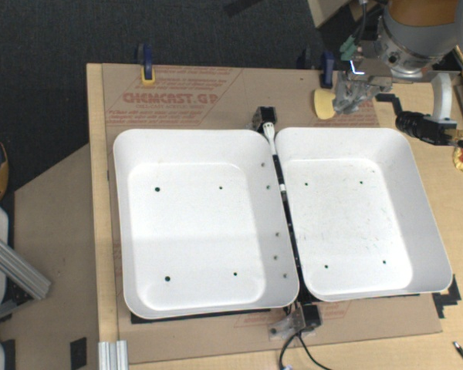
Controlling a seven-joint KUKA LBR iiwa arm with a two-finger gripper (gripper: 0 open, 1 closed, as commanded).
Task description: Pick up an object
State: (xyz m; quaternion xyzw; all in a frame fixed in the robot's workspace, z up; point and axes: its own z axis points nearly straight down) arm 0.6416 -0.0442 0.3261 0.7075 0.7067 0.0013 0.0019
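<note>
Nearest, two shallow white bins sit side by side on the worktop (177,91): the left bin (131,206) and the right bin (424,206). Beyond the right bin's far rim, at about one o'clock, a pale yellow object (322,104) lies on the board. Just beside it hangs the tool (349,100), beneath the arm's orange band (424,2); whether it grips the object, I cannot tell.
</note>
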